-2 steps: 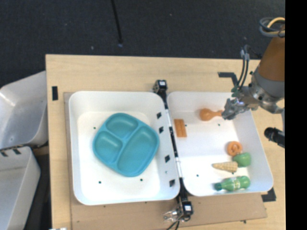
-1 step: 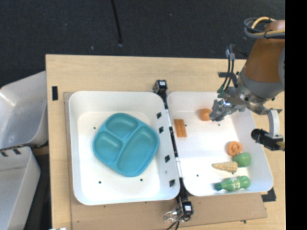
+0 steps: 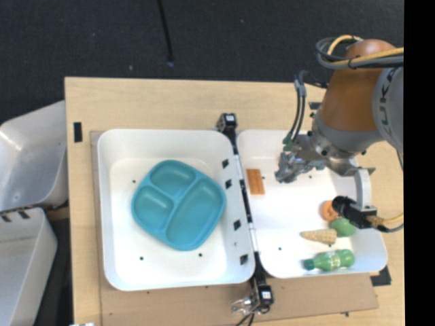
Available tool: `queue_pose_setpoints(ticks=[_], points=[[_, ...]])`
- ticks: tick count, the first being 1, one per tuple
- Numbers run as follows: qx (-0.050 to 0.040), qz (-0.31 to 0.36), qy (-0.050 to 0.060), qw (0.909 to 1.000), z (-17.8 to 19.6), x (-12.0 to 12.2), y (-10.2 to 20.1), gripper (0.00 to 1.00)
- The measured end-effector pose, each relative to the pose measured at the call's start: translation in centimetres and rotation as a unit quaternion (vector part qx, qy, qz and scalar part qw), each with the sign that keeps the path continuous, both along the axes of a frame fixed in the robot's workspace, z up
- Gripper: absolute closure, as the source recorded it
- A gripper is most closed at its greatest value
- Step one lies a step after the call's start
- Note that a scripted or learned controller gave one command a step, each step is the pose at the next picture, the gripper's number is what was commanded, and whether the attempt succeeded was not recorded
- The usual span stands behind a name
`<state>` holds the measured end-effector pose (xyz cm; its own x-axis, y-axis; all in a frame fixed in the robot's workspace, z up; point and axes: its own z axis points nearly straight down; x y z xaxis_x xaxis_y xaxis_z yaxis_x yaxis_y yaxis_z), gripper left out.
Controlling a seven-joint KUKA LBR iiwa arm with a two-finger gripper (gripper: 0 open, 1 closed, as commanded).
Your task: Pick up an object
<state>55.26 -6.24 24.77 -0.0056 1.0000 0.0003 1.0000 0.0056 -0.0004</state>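
Note:
My gripper (image 3: 288, 169) hangs over the upper middle of the right bin (image 3: 292, 250), pointing down and left from the orange-banded wrist. A small orange block (image 3: 255, 181) lies on the bin floor just left of the gripper, apart from it. Along the bin's right side sit an orange round piece (image 3: 329, 210) and a green piece (image 3: 344, 227), partly behind a black fitting. A cream cone-shaped piece (image 3: 319, 236) and a green bottle (image 3: 329, 260) lie near the bin's front. Nothing shows between the gripper's tips.
The left bin (image 3: 115, 250) holds a teal divided plate (image 3: 179, 204). A ridge with black clips (image 3: 239, 202) separates the two bins. A cable loops off the arm at the right, by the black fitting (image 3: 353, 211).

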Motion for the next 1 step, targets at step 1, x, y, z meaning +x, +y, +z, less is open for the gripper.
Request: queue_pose_setpoints(ticks=[1], points=[[0.0004, 0.001, 0.0, 1.0, -0.34, -1.12, 6.11, 1.0]])
